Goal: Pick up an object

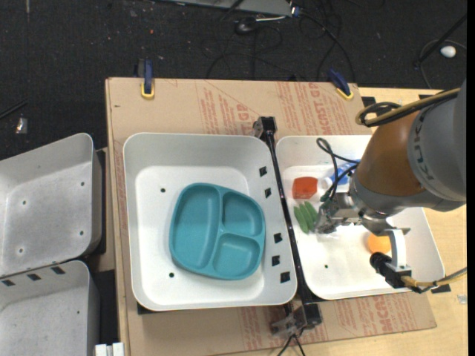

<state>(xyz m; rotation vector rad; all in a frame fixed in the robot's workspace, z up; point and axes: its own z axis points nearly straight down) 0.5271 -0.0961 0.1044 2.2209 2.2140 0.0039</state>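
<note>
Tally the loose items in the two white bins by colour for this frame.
Teal: 1, divided plate, left bin
Red-orange: 1, block, right bin
Green: 1, item
Orange: 1, item
Total: 4

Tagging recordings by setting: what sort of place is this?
Likely a robotics lab test bench: two white bins on a clamped board, a grey arm reaching in, loose cables on dark floor.

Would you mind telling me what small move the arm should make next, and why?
Probably a short descent onto the green object. The gripper sits right beside it in the right bin, and nothing visibly sits between its fingers, so the pick looks undone.
</note>
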